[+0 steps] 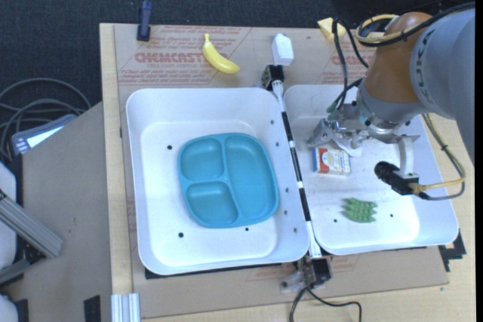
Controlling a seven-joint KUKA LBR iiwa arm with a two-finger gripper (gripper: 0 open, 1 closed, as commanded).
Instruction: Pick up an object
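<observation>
Gripper low in right bin, just above carton, likely lined up for a grab. Finger state impossible to tell: hidden under wrist. Green item at 5 o'clock of carton, too small to identify. Tray centred in left bin. Banana outside, 12 o'clock.

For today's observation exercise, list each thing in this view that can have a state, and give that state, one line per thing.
blue divided plate: lying flat in the left bin, compartments bare.
small carton: lying flat in the right bin, just below the gripper.
green toy: lying loose in the right bin, untouched.
banana: lying on the bench behind the bins.
gripper: low over the right bin; finger state unclear.
</observation>
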